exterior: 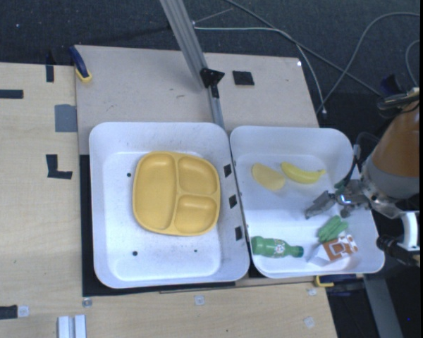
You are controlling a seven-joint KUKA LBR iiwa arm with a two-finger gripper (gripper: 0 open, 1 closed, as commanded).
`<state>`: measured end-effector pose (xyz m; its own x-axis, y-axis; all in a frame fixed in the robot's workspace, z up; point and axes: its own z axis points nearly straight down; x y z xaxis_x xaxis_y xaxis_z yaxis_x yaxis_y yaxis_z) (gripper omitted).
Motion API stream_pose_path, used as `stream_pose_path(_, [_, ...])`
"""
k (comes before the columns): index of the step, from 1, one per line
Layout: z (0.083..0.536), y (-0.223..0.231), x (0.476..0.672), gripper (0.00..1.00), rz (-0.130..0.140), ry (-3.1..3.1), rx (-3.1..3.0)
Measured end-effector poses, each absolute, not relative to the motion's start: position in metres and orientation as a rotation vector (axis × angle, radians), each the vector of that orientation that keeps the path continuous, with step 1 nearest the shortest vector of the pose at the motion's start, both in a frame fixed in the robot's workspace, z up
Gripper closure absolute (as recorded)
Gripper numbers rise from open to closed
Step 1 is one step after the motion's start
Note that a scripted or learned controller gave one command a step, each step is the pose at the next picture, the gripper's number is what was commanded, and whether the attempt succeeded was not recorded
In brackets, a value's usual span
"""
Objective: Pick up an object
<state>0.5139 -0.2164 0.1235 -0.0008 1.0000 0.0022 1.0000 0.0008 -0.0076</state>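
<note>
Yellow compartment tray (pixel 176 192) lies flat in left bin (pixel 106 189), roughly centred, three sections facing up. Right bin (pixel 296 138) sits just beside it, rims touching. Both rest on pale wooden bench (pixel 28 210) marked with dark tape patches (pixel 65 117). Grey metal pole (pixel 187 37) slants up from far edge between bins. Blue-yellow clamp (pixel 80 63) at far left corner of board. Cables (pixel 338 55) trail over dark floor, far right.

Right bin (pixel 296 136) as landmark: bare floor was left at its centre. Banana (pixel 303 173) and yellow slice (pixel 268 177) crowded its far side; green bottle (pixel 276 247), leafy piece (pixel 332 227) and carton (pixel 338 248) its near side.
</note>
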Motion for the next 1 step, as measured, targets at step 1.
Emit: stream_pose_path(1, [0.1372,-0.2164,0.5152,1.0,0.002,-2.222,-2.217])
